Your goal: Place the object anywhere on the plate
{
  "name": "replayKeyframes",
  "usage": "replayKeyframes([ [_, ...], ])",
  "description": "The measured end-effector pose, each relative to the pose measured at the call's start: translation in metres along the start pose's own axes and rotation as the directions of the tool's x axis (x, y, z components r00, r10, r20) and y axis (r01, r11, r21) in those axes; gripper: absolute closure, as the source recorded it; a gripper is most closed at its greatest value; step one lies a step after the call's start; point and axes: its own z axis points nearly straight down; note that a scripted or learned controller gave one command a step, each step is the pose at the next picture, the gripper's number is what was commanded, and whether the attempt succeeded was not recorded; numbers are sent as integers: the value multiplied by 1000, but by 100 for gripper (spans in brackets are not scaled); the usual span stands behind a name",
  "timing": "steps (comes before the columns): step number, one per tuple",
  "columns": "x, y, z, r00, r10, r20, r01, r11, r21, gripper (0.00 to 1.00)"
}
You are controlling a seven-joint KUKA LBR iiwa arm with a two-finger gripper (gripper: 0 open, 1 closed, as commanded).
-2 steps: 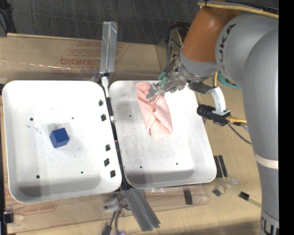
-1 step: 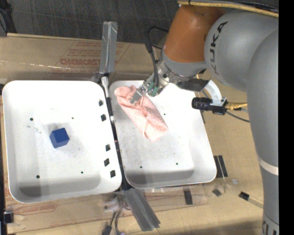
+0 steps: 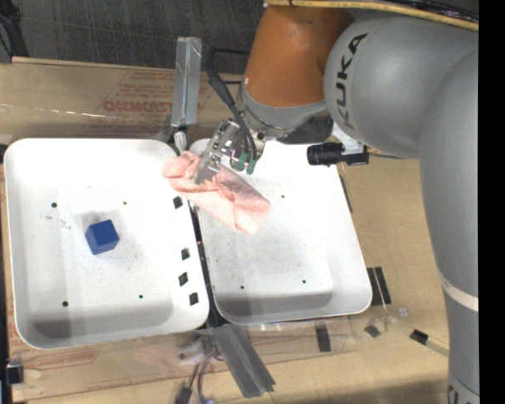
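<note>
- Two white bins sit side by side on a brown bench [image 3: 84,99]
- The left bin [image 3: 34,225] has a small blue block [image 3: 102,236] on its floor, a bit left of the middle
- The right bin [image 3: 320,259] has a pink cloth [image 3: 236,196] in its top left part
- The cloth is crumpled and long, and it lies at a slant from the top left down to the right
- One end of the cloth sits by the wall where the two bins meet, near the top corner
- The big grey arm [image 3: 404,82] comes in from the right, with an orange band [image 3: 295,49] above the wrist
- The gripper [image 3: 215,165] points down at the upper end of the pink cloth
- Its metal tips seem to touch the cloth there, but I cannot tell if the jaws are open or closed, or if they pinch the cloth
- The blue block is well apart from the gripper
</note>
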Motion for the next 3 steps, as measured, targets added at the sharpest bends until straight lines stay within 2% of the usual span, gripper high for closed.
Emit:
replayKeyframes([
  [1,22,41,15,919,-394,1,394,919,0,100],
  [2,53,83,13,895,-446,0,446,895,0,100],
  [3,52,83,13,895,-446,1,446,895,1,0],
])
